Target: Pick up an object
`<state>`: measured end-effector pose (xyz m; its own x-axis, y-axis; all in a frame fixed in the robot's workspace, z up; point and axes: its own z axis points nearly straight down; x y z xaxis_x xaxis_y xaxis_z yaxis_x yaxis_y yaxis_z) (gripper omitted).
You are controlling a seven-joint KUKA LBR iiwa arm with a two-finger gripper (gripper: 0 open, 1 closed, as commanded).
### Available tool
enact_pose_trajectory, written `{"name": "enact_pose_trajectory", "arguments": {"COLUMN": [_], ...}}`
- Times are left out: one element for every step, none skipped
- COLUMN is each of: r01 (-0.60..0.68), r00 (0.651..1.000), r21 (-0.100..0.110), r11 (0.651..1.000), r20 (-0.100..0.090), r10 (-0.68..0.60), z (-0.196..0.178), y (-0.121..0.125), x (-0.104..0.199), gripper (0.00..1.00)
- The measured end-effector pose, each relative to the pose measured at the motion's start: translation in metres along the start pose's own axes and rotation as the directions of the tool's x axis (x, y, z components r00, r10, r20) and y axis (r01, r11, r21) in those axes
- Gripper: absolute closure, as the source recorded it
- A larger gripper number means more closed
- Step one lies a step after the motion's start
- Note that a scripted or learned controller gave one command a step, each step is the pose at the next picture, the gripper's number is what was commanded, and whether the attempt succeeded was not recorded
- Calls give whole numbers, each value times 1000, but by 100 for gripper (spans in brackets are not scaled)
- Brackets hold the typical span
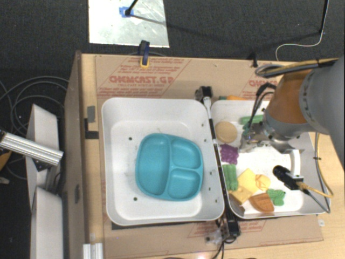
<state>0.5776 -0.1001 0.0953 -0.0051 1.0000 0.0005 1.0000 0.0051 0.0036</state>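
Toy food (252, 185) lay heaped in the right bin (307, 209) — my end effector (250, 139) hung over it, near a purple piece (229, 154); its grip I could not tell.

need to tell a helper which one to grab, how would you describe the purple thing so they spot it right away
Look at the right-hand white bin, the one crowded with toy food. Along its left wall, the purple piece lies just below a round tan piece and just above a green piece. It is the one purple, knobbly item among them.
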Motion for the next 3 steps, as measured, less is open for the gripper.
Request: {"name": "enact_pose_trajectory", "arguments": {"r01": [-9,-3,1], "r00": [1000,1000,1000], "r21": [-6,1,5], "r11": [1000,1000,1000], "r20": [6,2,1], "r10": [9,3,-1], "z": [-86,-81,16], "y": [3,2,42], "x": [-67,-62,-61], "gripper": [100,0,0]}}
